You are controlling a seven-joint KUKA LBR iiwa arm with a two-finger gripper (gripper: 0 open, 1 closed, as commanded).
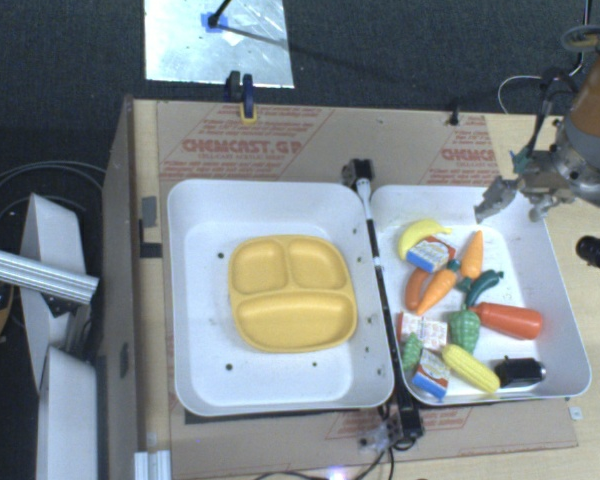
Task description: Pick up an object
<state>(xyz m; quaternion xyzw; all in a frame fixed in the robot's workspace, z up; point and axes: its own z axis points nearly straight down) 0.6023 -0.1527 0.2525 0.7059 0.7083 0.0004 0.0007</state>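
The right white bin (565, 298) holds a heap of toy food. In it lie a yellow banana (420, 234), a blue and white carton (432, 256), two orange carrots (472, 253) (435, 288), a red-orange vegetable (510, 319), a green pepper (464, 330), a corn cob (470, 368) and a black object (521, 371). My gripper (517, 202) hangs over the far right corner of this bin, above and to the right of the carrots. Its fingers are spread open with nothing between them.
The left white bin (195, 268) carries a yellow divided plate (290, 293). A black divider strip (375, 258) runs between the bins. Cardboard (280, 133) lies under both, with a clamp (246, 93) at its far edge. Cables and metal parts sit at the far left.
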